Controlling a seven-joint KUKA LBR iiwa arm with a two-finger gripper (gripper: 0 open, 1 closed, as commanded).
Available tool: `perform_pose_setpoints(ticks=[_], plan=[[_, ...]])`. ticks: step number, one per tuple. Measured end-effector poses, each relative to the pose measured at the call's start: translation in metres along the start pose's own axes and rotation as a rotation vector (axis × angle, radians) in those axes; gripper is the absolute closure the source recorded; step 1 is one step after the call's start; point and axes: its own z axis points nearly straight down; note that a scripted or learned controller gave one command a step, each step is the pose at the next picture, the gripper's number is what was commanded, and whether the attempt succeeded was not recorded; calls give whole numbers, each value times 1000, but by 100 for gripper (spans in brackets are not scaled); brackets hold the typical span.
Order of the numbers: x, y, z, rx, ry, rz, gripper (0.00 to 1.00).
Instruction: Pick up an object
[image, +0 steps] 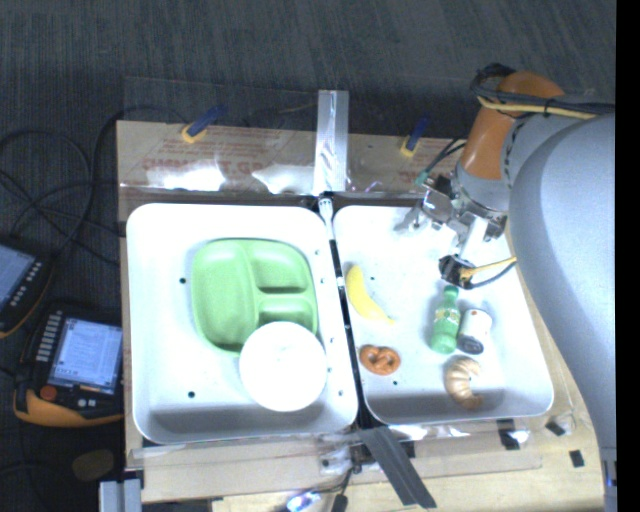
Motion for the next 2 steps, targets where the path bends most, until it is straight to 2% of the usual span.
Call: perform_pose_setpoints(ticks=[1, 2], plan=[[-61, -52, -35, -1, 1, -109, 0], [-46, -8, -39, -3, -1, -296, 0]])
